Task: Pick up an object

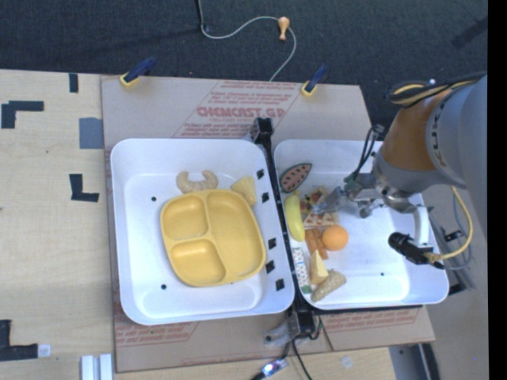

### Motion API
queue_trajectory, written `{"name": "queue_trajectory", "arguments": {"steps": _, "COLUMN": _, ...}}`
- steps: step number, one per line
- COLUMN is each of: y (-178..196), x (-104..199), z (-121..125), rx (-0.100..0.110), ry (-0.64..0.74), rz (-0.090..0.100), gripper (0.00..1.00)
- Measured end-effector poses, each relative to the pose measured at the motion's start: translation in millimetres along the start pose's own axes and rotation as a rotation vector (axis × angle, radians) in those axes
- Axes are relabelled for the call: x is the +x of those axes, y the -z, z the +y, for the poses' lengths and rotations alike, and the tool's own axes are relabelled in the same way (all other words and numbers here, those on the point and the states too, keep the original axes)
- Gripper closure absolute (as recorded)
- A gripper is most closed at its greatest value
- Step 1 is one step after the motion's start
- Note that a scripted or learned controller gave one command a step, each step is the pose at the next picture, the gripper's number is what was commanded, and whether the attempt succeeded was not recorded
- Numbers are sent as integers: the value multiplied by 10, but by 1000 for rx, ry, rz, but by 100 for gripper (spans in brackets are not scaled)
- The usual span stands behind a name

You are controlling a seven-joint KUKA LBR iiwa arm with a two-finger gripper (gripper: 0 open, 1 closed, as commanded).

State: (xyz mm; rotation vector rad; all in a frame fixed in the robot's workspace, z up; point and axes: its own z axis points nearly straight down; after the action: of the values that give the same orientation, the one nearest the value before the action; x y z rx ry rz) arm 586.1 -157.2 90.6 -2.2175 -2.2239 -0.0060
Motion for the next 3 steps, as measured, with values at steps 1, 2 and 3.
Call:
{"name": "queue_trajectory", "arguments": {"steps": 1, "y": 168, "x": 34, "z": 44, "rx": -11, "ry": 2, "rz": 6, "gripper": 100}}
{"name": "queue_trajectory", "arguments": {"steps": 2, "y": 637, "x": 46, "z": -32, "rx": 0, "ry": -1, "rz": -4, "gripper": 100}}
{"name": "queue_trajectory", "arguments": {"steps": 3, "y": 1106, "x": -29, "z": -60, "rx": -1, "ry": -3, "rz": -4, "gripper": 100}}
